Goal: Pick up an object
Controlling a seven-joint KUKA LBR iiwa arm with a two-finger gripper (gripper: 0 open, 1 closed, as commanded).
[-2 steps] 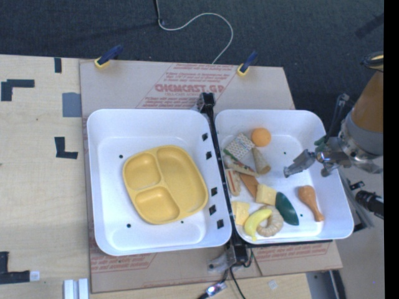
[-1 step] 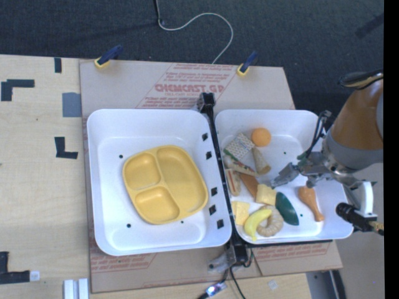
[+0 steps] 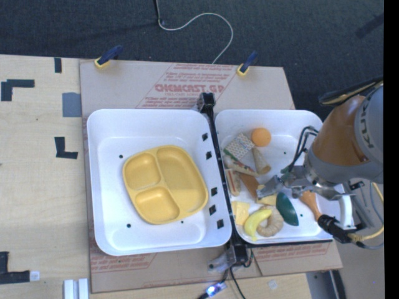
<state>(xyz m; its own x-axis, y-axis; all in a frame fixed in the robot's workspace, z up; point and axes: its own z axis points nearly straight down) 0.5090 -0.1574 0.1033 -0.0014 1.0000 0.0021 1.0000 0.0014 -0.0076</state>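
gripper (image 3: 278, 184) is low in the right bin (image 3: 288, 122), down among the crowded toy food, and i can't tell if its fingers are apart or together. nothing seen held. candidates all around: green piece (image 3: 287, 208) just beside it, banana (image 3: 256, 221) nearer the front, orange ball (image 3: 261, 136) further back. the risk i see is the clutter, a close could catch two pieces or nudge one aside and come up bare

arm reaching in from the right

grey arm with orange band (image 3: 346, 136) bent low, its dark two-finger gripper (image 3: 274, 185) pointing left.
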